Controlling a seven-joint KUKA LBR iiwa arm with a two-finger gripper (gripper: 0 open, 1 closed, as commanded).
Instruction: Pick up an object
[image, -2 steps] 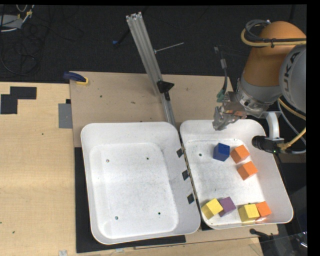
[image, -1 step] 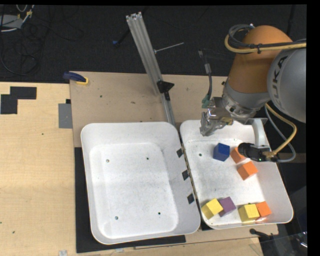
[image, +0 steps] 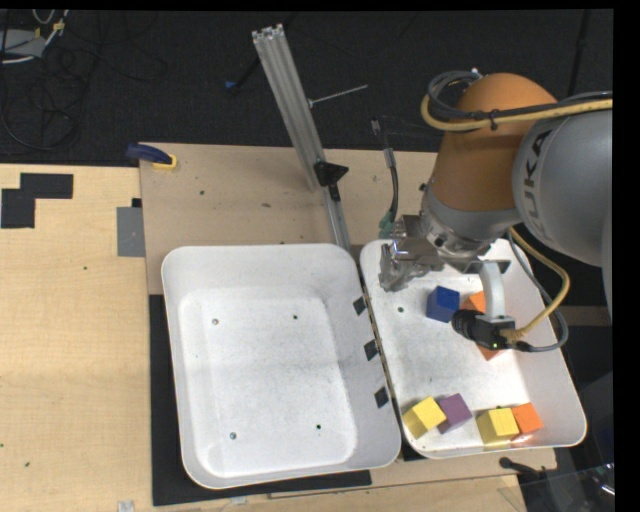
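We see the grey arm (image: 560, 170) reaching in from three o'clock, its orange band (image: 490, 150) bulging above the wrist. On the grey casing, at the two o'clock part of the view, we can read part of the maker's name in dark letters, roughly "UKA"; the first letter is cut by the curve of the housing. We find no other legible writing anywhere on the bench or the bins.

The gripper (image: 398, 262) hangs over the top left corner of the right bin (image: 560, 420), near the rim it shares with the left bin (image: 190, 270). Its metal fingers are small and blurred against the white floor, and we cannot tell whether they stand apart or together. We see nothing between them.

The objects to be picked all lie in the right bin. A blue cube (image: 443, 303) sits just at four o'clock from the gripper, apart from it. An orange block (image: 478, 302) lies just beside the blue cube at three o'clock, partly hidden by a black fitting on the arm. Along the bin's six o'clock edge we see a yellow cube (image: 426, 415) touching a purple cube (image: 455, 410), and further towards three o'clock a second yellow cube (image: 497, 425) touching an orange cube (image: 525, 418).

A slanted metal rail (image: 295, 110) rises at twelve o'clock behind the bins.
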